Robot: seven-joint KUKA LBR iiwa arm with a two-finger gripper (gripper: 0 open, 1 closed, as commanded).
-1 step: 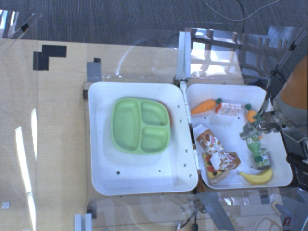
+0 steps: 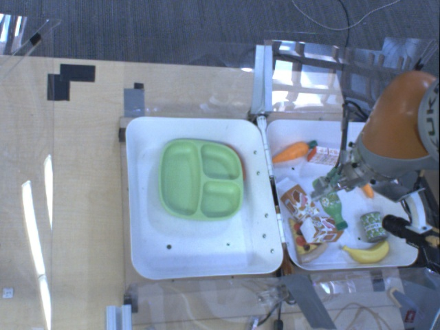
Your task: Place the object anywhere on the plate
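Note:
A light green divided plate (image 2: 201, 179) lies in the left white bin (image 2: 199, 256). My gripper (image 2: 332, 183) hangs low over the middle of the right bin (image 2: 344, 124), under the arm's orange band. Just below it lies a small green packet (image 2: 335, 211), beside a flat printed packet (image 2: 308, 216) in red, white and orange. I see nothing clearly held. An orange carrot (image 2: 291, 152) lies at the bin's back left, a yellow banana (image 2: 366, 253) at its front right, and a green can (image 2: 373, 225) just above the banana.
A raised divider (image 2: 269, 184) separates the two bins. A small orange piece (image 2: 369, 192) lies right of the gripper, partly hidden by the arm. A metal frame (image 2: 302, 53) stands behind the right bin. Black cabling (image 2: 409, 231) runs along the bin's right side.

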